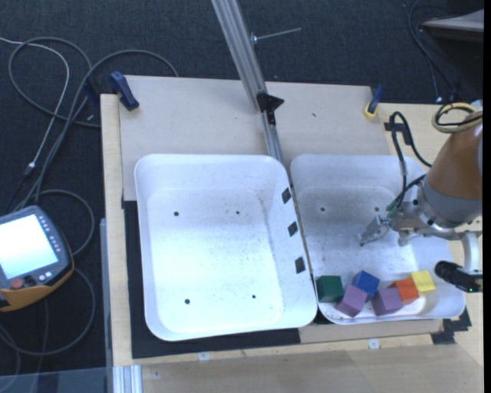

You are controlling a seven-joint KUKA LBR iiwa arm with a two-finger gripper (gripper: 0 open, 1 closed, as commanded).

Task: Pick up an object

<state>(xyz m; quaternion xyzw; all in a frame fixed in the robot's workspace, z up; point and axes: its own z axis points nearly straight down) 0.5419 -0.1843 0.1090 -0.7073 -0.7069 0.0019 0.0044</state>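
Blocks line right bin's near edge; fingers above them, grip state unclear.

Dark carpet floor lay under a pale wooden bench, black cables looped across it, and a lit teach pendant sat left.

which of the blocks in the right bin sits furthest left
The green block, at the row's left end near the bin's front-left corner. The purple, blue, orange and yellow blocks all lie further right.
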